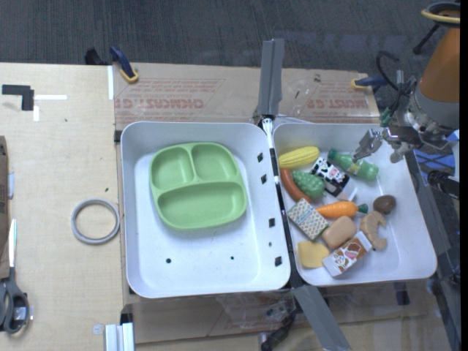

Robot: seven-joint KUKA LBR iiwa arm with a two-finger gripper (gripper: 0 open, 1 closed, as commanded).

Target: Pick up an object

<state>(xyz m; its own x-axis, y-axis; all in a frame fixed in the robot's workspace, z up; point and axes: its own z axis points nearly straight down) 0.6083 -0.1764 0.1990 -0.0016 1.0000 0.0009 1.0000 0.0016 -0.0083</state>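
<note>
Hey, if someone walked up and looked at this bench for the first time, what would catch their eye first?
Probably the light green divided plastic plate, lying alone in the left white bin. Next, the crowded pile of toy food in the right white bin, including a yellow corn cob and an orange carrot. The gripper hangs over that bin's far right side.

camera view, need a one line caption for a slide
KUKA arm's gripper poised over the right bin of toy food, beside a left bin holding a green divided plate.
</note>
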